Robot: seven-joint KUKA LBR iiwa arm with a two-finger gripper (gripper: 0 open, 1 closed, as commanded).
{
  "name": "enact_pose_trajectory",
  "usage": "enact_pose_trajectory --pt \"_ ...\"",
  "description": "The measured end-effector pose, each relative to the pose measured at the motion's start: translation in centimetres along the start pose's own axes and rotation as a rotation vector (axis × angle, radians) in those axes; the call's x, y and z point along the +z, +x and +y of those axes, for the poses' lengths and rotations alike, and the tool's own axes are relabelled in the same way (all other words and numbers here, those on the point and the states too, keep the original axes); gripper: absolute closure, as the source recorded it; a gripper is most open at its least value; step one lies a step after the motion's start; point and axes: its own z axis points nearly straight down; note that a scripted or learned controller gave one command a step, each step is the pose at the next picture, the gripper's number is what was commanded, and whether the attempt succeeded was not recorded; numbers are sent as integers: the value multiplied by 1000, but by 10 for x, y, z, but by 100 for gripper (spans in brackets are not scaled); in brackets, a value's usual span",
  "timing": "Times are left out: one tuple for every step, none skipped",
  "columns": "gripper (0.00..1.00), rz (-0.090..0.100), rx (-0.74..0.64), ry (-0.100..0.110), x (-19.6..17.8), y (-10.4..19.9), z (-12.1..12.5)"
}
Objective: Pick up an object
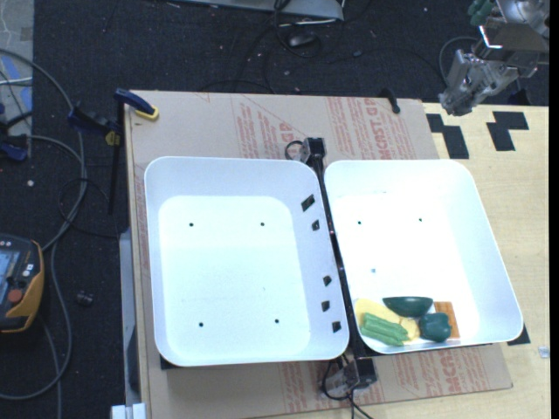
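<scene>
Several small objects lie bunched at the near edge of the right bin (472,208): a dark green bowl-shaped piece (408,305), a teal lump (434,327), a light green ridged piece (384,329), a yellow piece (370,310) and an orange piece (446,309). They touch or overlap one another. My gripper (459,97) hangs at the upper right, beyond the far right corner of the right bin and well away from the objects. Nothing is seen in it.
The left bin (166,234) stands beside the right one, joined by a black divider strip (329,251). Both rest on a cardboard-covered bench (262,125). A blue and yellow clamp (138,105) sits at the bench's far left corner. Cables and a yellow device (19,282) lie on the floor to the left.
</scene>
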Motion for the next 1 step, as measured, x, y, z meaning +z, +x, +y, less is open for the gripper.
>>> enact_pose_trajectory --pt "100 0 -2 1 1 74 -14"
